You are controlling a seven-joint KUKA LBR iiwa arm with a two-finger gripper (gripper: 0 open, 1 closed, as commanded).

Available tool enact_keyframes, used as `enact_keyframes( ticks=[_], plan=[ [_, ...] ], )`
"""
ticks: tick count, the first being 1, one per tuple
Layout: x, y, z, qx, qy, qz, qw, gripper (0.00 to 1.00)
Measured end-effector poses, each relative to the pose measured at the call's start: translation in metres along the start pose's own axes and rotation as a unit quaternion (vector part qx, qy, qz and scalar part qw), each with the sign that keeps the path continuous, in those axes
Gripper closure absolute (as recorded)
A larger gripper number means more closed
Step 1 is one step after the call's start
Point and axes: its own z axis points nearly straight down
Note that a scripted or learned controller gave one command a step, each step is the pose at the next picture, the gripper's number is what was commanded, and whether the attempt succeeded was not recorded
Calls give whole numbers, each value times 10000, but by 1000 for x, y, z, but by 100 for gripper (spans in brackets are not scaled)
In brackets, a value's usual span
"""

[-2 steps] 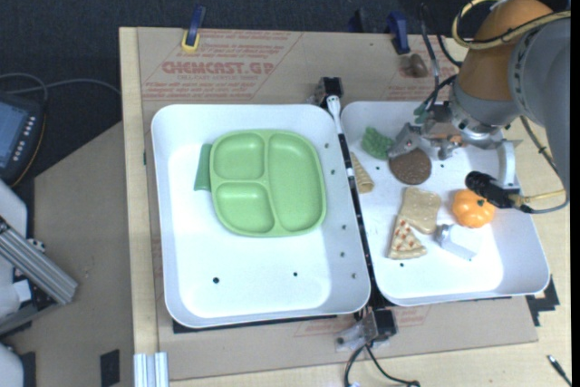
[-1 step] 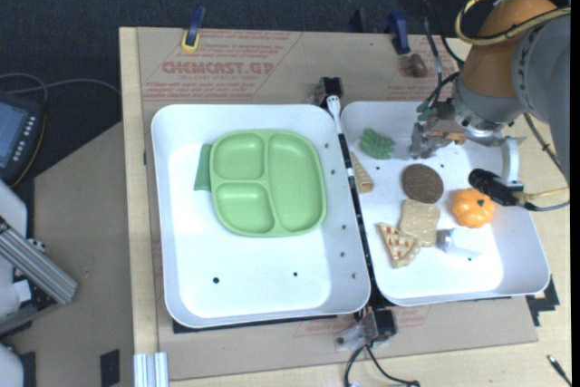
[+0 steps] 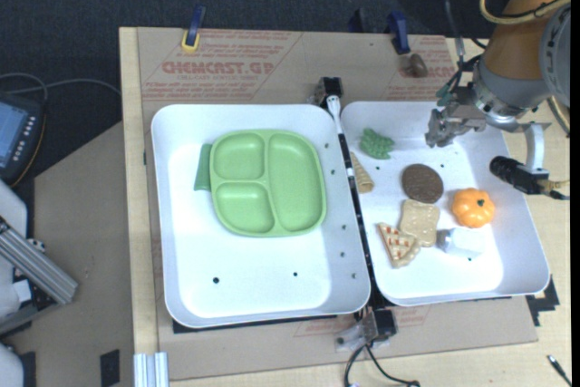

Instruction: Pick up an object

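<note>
Lying in the right bin (image 3: 507,276): green leafy piece (image 3: 375,143), brown disc (image 3: 422,183), orange pumpkin (image 3: 473,208), cracker (image 3: 419,223), waffle wedge (image 3: 398,244), cone (image 3: 362,176). Hovering over that bin's far end, near the leafy piece: end effector (image 3: 444,128), grip state impossible to tell. Sitting in the left bin (image 3: 181,276): green divided plate (image 3: 268,182). Carrying both bins: table (image 3: 136,195).

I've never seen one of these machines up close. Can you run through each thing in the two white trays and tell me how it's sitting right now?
Green divided plate: flat in the left bin, right way up.
Green leafy toy: lying in the right bin, apart.
Brown disc: lying flat.
Orange pumpkin: upright, stem up.
Cracker: flat, beside the waffle wedge.
Cone: on its side by the divider.
Gripper: above the right bin, holding nothing.
</note>
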Motion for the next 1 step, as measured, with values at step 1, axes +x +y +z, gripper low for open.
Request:
enact_keyframes(
  ticks=[1],
  plan=[
    [3,1,-65,-14,-1,-9,10000,100]
  ],
)
